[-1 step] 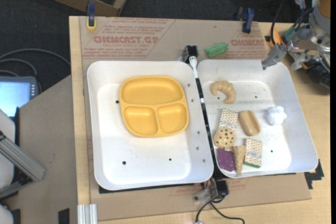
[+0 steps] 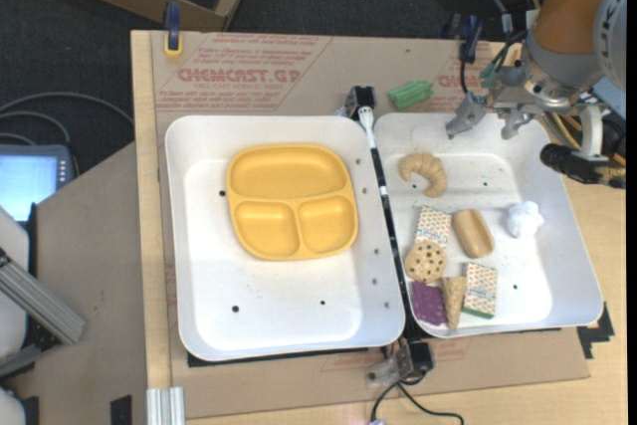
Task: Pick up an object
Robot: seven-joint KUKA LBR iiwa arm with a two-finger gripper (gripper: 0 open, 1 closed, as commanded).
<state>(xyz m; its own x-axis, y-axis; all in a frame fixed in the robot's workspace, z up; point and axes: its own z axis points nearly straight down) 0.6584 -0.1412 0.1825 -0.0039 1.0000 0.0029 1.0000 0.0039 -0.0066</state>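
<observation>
The claw (image 2: 488, 119) is seen spread open and empty above the right bin's (image 2: 557, 314) far edge, presumably poised for descent toward the croissant (image 2: 425, 172) lying nearby.

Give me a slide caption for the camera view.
Open gripper above right bin of toy food; yellow divided plate in left bin.

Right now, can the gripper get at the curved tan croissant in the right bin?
Probably yes: the gripper hovers open over the right white bin's far edge, and the curved tan croissant lies alone, nothing above it.
</observation>
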